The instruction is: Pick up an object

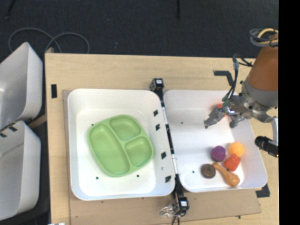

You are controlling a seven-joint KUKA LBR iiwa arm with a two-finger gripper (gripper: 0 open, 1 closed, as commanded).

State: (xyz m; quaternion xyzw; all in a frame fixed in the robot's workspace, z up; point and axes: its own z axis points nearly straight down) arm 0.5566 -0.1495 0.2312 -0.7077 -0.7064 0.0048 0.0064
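Note:
The right bin (197,125) holds a cluster of small toys near its front right corner: a purple ball (218,153), a yellow-orange ball (237,148), a red-orange piece (232,162), a brown round piece (208,171) and a tan elongated piece (227,175). My gripper (223,120) hangs over the back right part of this bin, well behind the toys. It is open, one dark finger (210,120) splayed left and the other right, with bare white bin floor between them. Small red bits show at the gripper's base; I cannot tell what they are.
A green divided plate (121,145) lies in the middle of the left bin (79,182). A black-clipped divider (165,130) runs between the bins. The grey arm with its orange band (265,74) comes in from the right.

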